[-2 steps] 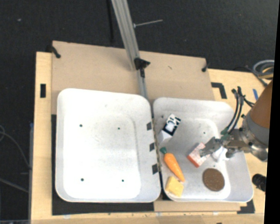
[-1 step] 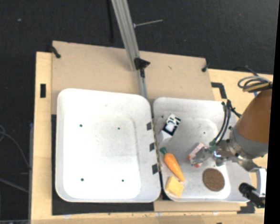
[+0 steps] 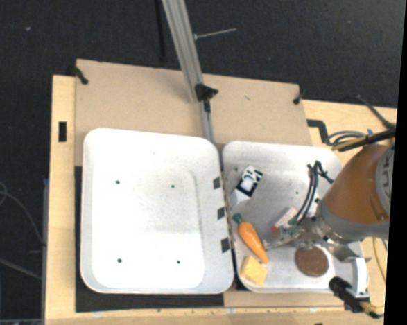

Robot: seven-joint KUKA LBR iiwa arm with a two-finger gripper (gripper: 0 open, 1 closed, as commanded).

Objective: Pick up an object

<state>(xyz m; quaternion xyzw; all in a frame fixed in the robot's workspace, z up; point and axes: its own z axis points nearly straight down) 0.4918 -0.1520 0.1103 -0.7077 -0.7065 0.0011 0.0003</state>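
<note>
Nothing is lifted yet, as far as I can judge. The jaws (image 3: 297,231) are down low in the right bin (image 3: 276,160), hanging under the grey-and-orange arm (image 3: 358,193), but the wrist and a tangle of cables sit right over them, so I can't tell whether they're spread or pinched together — and I can't see anything between them.

Closest to them is a small pinkish thing (image 3: 285,217), touching or just about; too small and blurry to name. Just beside, toward the bin's near edge, lies a flat brown disc (image 3: 312,262).

A bit further out is the carrot (image 3: 253,242), which I'd guess is the easiest pick. It lies flat on the bin floor, long axis on a diagonal: the end with a bit of green points up-left toward the divider between the bins, the other end points down-right toward the near wall. That lower end touches or sits just over a yellow block (image 3: 254,271). A black-and-white box (image 3: 247,181) sits further up near the divider, well apart from the jaws.

So the reach-in looks done — the grasp, closing and lift are all left. The left bin (image 3: 149,144) and the tabletop (image 3: 166,93) around it aren't involved.
</note>
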